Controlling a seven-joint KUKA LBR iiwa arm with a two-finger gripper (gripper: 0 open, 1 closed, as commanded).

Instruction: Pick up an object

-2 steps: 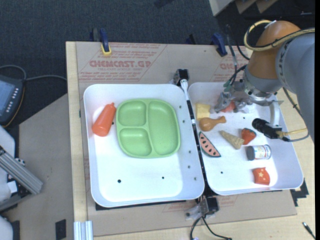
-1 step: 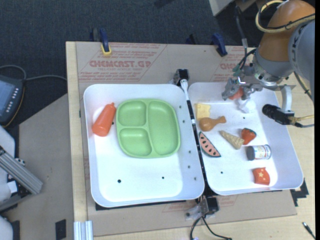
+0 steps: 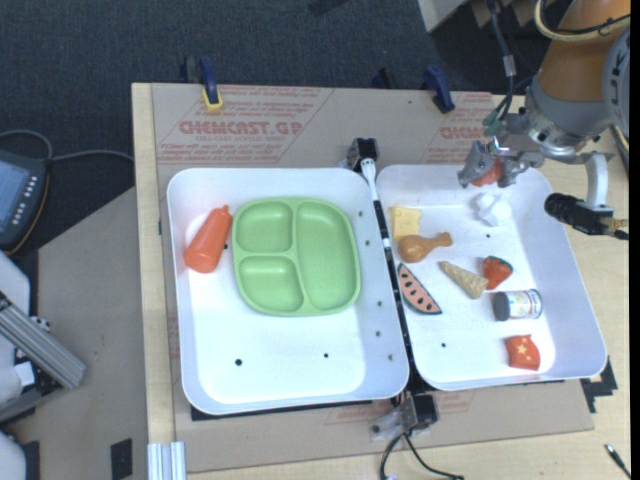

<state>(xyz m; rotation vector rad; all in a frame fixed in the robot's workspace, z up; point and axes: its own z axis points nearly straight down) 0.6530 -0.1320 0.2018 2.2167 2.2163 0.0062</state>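
A dark carpeted floor surrounds the desk [image 3: 300, 118], whose brown board top carries red lettering and blue clamps at its far edge. Two shallow white bins sit side by side on it. The left bin [image 3: 280, 368] holds a green divided plate [image 3: 297, 256] with three compartments, and an orange carrot-shaped toy [image 3: 207, 239] lies just beside the plate's left edge. The right bin [image 3: 570, 298] holds a scatter of small play foods: a yellow cheese square [image 3: 405, 219] near the dividing wall, a brown drumstick [image 3: 425, 244] touching its lower edge, a watermelon slice [image 3: 418, 291] below that, a tan wedge [image 3: 463, 277], a red strawberry-like piece [image 3: 497, 268] just beside the wedge, a small jar lying on its side [image 3: 516, 305], a red piece with a yellow mark [image 3: 522, 350] near the front corner, and a small white crumpled object [image 3: 488, 206] toward the far end. The grey arm with its orange band [image 3: 590, 28] reaches in from the right, and the gripper [image 3: 488, 171] hangs over the far corner of the right bin, just above the white object. A small red-orange object [image 3: 486, 173] shows at the fingers [image 3: 470, 171], which look drawn in close about it, though the view is too small to tell whether they truly clamp it.
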